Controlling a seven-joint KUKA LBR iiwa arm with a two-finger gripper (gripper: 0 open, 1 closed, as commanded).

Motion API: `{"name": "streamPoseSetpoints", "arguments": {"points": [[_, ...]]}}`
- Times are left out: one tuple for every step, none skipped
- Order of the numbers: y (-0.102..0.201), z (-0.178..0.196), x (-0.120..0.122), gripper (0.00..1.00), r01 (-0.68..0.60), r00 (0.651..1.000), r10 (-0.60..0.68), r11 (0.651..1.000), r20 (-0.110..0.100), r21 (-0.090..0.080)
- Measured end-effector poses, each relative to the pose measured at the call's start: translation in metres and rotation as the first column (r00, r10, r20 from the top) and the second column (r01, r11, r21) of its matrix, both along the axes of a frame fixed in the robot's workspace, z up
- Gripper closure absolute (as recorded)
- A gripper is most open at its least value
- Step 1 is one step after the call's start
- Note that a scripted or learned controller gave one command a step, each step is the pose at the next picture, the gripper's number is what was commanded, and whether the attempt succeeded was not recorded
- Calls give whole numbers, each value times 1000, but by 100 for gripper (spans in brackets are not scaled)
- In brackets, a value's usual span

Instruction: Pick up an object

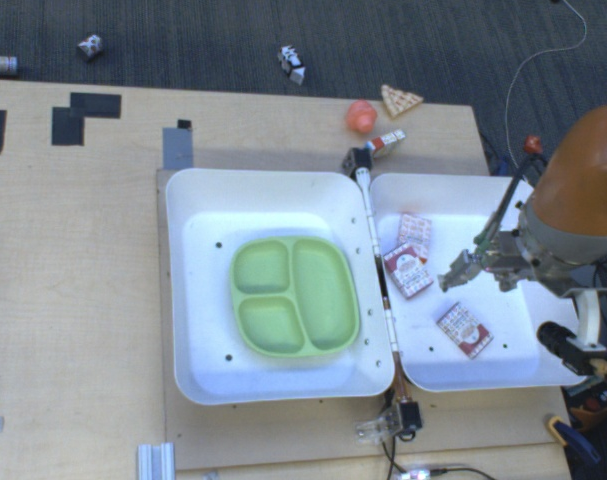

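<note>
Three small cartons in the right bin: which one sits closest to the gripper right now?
The middle carton, lying by the divider, is closest: the gripper hangs just to its right. The paler upper carton and the lower carton lie slightly farther off.

The end effector point(455, 276) hovers over 3 small packets point(408, 271) in the right bin point(513, 368).

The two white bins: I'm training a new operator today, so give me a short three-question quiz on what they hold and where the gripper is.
1. True or false: the green three-compartment plastic tray lies in the left white bin.
2. How many small red-and-white printed packets lie in the right white bin?
3. The gripper is above: A) the left bin B) the right bin C) the bare bench.

Key: 1 true; 2 three; 3 B.
</note>
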State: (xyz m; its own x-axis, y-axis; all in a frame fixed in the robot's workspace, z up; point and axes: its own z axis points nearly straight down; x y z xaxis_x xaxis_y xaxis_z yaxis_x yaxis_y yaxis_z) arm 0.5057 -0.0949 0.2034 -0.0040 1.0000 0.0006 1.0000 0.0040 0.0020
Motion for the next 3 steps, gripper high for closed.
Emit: {"name": "streamPoseSetpoints", "arguments": {"points": [[-41, -117, -17, 0, 2, 1000, -2, 1000, 6, -2], [-41, -105, -15, 100, 1, 1000, -1, 1000, 12, -3], [64, -18, -18, 100, -2, 1000, 2, 1000, 3, 1]]}}
